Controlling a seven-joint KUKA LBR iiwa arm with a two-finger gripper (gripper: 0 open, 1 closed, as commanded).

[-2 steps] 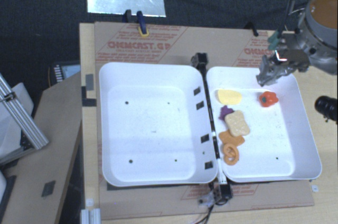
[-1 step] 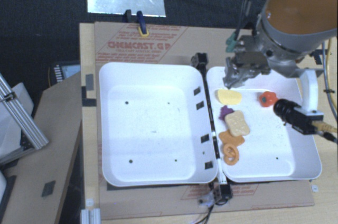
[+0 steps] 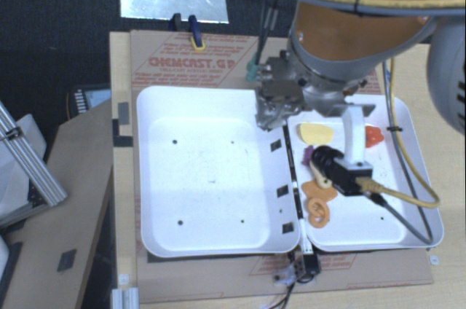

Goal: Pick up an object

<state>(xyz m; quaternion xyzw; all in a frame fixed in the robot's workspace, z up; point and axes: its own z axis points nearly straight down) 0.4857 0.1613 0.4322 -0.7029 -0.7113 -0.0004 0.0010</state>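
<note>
At the near left part of the right bin [image 3: 364, 227] lies an orange curled piece [image 3: 318, 213], close to the wall that this bin shares with the left bin [image 3: 204, 176]. Just behind it, in the same bin, lies a flatter orange-brown piece [image 3: 321, 191], touching it or nearly so. Further back along that left wall is a small purple thing [image 3: 309, 154], partly hidden, and I cannot make out its shape. In the far half of the right bin lie a pale yellow flat piece [image 3: 316, 133] and, more to the right, a red piece [image 3: 373, 136], the 2 apart. The gripper [image 3: 271, 111] hangs over the far left corner of the right bin, above the shared wall. Whether it is released or clenched I cannot tell. Beyond the right bin, brown cardboard [image 3: 193, 61] with red print lies under the 2 bins.
</note>
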